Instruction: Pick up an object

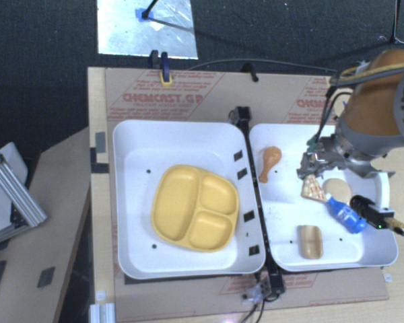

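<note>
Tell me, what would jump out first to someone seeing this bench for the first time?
Probably the yellow divided plate, lying alone in the left bin. Next, the grey arm with its orange band leaning in from the right, its gripper low over the right bin. There a small clutter gathers: a drumstick-shaped toy, a blue bottle, a wedge-shaped piece and a tan block.

Two shallow white bins [128, 200] side by side on cardboard sheet [188, 96], blue-and-yellow clamp [164, 68], foil square [147, 19]
</note>
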### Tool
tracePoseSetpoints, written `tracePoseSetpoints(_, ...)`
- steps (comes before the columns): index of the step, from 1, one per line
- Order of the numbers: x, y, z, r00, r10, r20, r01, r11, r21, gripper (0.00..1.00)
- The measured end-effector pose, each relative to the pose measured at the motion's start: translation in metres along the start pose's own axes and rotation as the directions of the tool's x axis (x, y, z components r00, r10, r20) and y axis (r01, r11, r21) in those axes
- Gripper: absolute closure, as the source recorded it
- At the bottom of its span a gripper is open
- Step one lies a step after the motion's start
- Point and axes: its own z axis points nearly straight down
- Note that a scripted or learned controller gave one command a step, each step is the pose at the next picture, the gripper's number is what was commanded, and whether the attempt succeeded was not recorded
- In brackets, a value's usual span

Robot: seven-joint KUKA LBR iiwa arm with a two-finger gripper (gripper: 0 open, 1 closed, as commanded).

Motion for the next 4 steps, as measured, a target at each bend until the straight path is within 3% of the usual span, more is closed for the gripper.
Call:
tracePoseSetpoints(1, 0.0, 0.002, -0.037, 1.0, 0.0, 0.0, 0.0, 1.0, 0.002, 1.0)
tracePoseSetpoints(3, 0.106, 0.031, -0.047, 1.0, -0.006, -0.003, 0.006, 1.0, 0.003, 1.0)
tracePoseSetpoints(4, 0.163, 0.039, -0.029, 1.0, -0.006, -0.003, 0.006, 1.0, 0.005, 1.0)
